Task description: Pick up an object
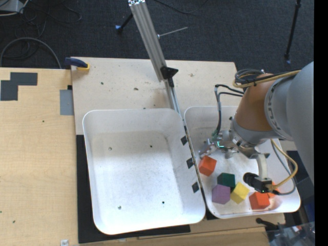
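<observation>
Right bin (287,205): my gripper (218,146) is low inside, near its left wall; finger state undeterminable. Orange cube (207,165) just below the gripper. Green cube (226,180), purple cube (221,193), yellow cube (239,192) clustered (front area). Red-orange cube (260,200) beside them.

right bin (287,201): five blocks (230,187) | claw (218,148) above them | left bin (102,137) beside
</observation>
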Motion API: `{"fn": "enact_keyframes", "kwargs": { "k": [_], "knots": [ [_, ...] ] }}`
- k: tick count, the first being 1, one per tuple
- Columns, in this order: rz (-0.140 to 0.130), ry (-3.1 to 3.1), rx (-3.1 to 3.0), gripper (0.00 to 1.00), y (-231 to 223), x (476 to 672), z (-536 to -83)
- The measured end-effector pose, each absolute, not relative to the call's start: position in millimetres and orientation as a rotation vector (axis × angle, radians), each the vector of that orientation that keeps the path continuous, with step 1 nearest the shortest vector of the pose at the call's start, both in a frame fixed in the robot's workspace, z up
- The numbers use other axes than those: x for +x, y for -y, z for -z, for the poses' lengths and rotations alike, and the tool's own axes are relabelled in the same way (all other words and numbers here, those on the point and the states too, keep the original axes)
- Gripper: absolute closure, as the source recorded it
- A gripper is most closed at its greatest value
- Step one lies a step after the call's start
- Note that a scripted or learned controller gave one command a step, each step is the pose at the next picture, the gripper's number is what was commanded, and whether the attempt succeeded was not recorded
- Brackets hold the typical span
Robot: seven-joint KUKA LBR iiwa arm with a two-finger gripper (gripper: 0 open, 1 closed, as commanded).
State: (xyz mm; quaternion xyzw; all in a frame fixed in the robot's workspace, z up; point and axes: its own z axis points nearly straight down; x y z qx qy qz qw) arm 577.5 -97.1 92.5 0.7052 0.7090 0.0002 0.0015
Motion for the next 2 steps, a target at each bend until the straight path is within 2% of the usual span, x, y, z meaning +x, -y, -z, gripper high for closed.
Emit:
{"fn": "enact_keyframes", "kwargs": {
  "k": [2],
  "knots": [
    [-0.001, -2.226, 2.213, 0.00, 97.1, 577.5, -92.5]
  ]
}}
